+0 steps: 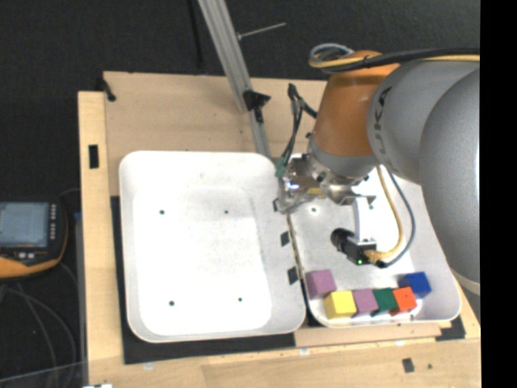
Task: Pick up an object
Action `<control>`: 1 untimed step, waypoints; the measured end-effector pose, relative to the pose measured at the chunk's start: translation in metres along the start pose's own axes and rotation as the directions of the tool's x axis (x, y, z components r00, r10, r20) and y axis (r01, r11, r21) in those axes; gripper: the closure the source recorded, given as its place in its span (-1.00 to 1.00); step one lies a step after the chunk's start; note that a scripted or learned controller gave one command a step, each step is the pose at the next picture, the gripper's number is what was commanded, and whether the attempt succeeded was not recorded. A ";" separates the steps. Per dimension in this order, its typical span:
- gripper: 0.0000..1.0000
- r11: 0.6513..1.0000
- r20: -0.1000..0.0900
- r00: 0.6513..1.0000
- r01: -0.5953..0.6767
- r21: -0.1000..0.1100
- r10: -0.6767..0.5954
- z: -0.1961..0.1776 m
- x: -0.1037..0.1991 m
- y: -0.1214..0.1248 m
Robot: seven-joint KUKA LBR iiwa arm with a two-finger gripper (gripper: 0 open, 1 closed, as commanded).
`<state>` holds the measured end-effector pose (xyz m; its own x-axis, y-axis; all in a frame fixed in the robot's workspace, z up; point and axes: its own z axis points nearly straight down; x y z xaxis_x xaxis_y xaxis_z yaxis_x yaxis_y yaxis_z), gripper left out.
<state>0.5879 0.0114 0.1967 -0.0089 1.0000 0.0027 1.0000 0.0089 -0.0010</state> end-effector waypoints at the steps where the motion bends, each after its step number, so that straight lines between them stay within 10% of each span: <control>1: 1.00 1.000 0.000 1.000 -0.001 -0.002 0.001 0.000 0.063 -0.003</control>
<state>0.5839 0.0748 0.1964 -0.0084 1.0000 0.0026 1.0000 0.0084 0.0005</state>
